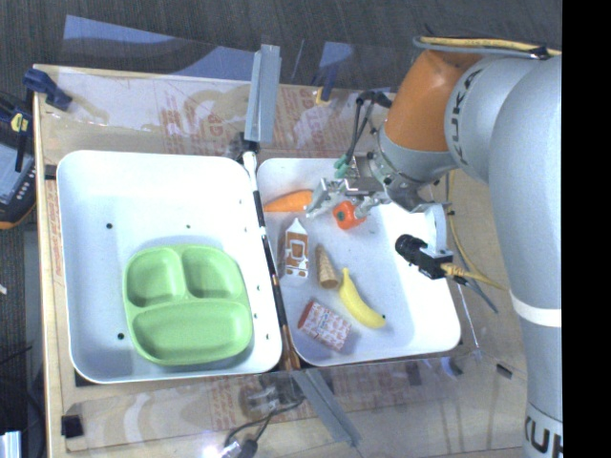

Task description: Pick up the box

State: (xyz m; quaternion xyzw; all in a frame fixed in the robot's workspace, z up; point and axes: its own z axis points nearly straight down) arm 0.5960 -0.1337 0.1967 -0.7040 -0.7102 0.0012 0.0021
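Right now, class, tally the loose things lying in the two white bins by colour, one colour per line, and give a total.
Green: 1, the divided tray
Orange: 2, the carrot and the small piece by the claw
Yellow: 1, the banana
Brown: 1, the cone
Brown-and-white: 1, the carton
Red: 1, the box
Total: 7

Your grey KUKA iiwa arm (520,227) reaches in from the right, its orange band (428,103) sitting above the wrist. The wrist bends down over the far end of the right-hand white bin (434,327), and your gripper (346,198) hangs low there, just inside the bin's far rim.
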